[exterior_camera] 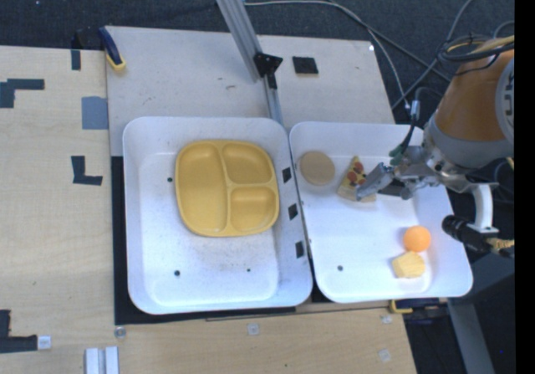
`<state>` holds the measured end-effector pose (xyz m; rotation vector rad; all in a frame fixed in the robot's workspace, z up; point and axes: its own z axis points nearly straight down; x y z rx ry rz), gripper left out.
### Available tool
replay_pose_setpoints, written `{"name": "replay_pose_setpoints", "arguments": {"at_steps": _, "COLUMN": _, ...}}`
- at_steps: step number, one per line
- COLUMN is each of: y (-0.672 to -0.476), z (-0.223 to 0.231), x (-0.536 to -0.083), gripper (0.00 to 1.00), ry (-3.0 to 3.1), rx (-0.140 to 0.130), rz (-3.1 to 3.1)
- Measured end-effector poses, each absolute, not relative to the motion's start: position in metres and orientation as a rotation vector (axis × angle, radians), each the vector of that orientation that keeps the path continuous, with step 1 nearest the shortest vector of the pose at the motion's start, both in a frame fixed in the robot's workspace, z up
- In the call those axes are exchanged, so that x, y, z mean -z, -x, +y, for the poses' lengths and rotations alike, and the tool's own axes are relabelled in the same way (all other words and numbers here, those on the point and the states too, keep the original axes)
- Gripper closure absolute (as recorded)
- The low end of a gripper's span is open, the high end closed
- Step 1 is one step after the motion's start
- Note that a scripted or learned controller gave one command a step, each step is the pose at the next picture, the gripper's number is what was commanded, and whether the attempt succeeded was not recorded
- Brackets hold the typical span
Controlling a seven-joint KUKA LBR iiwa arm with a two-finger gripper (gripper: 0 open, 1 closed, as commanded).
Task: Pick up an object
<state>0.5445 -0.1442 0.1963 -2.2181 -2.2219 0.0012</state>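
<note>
Gripper (366, 188) low in the right bin (368, 276), its tip against a pizza-slice toy (354, 177) at the bin's 11 o'clock; finger spread cannot be told, nor whether the slice is pinched, since the tip hides part of it. Right bin count: one slice, one tan disc (317, 168) at its 9 o'clock, one orange ball (417, 238) and one yellow chunk (409, 265) toward 5 o'clock. Left bin (150, 280): one yellow divided plate (226, 187), three compartments.

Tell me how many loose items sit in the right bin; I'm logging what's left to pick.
4: a tan disc near the top left, a pizza slice beside it at the gripper, an orange ball and a yellow chunk lower right.
</note>
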Motion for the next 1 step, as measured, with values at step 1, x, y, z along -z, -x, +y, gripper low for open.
{"name": "replay_pose_setpoints", "arguments": {"at_steps": 1, "y": -0.5455, "z": -0.1355, "x": -0.1482, "gripper": 0.00, "ry": 2.217, "rx": -0.007, "rz": -2.219}}
